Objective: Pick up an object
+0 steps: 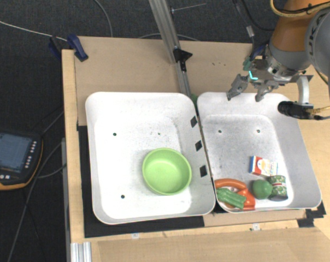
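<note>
The gripper point(246, 93) hangs above the far rim of the right bin point(236, 146), at about twelve o'clock of it, its two fingers spread wide with nothing between them. The objects cluster at the bin's five o'clock corner: a small red-and-white carton point(262, 166) with its long axis running nine to three, a green ball point(260, 189), a dark can point(278, 188), and an orange-and-green toy point(234, 195) lying across, pointing roughly ten to four. A green bowl point(166, 171) sits upright in the left bin point(116, 124), toward five o'clock.
</note>
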You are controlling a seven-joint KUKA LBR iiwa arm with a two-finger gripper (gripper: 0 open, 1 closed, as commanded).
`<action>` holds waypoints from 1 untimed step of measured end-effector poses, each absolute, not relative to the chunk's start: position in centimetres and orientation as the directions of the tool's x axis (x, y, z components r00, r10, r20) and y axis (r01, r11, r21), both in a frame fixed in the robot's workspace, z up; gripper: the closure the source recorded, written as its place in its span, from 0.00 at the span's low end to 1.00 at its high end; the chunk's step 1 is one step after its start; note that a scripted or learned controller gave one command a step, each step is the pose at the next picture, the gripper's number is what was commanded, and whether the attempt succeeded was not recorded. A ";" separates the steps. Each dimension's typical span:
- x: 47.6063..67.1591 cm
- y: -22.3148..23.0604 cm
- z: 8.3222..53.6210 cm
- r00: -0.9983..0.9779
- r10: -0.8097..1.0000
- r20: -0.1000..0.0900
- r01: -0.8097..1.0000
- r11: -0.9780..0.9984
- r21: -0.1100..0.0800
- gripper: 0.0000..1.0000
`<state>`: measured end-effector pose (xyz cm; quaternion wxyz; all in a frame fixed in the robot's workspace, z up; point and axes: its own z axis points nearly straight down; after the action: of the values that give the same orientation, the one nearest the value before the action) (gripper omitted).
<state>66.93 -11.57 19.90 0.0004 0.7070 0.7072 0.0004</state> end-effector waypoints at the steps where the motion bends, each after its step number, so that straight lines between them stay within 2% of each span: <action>1: 66.9 -11.6 19.9 0.000 1.000 0.000 1.000 0.000 0.001 0.00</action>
<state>66.92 -11.57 19.89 0.0003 0.7070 0.7072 0.0003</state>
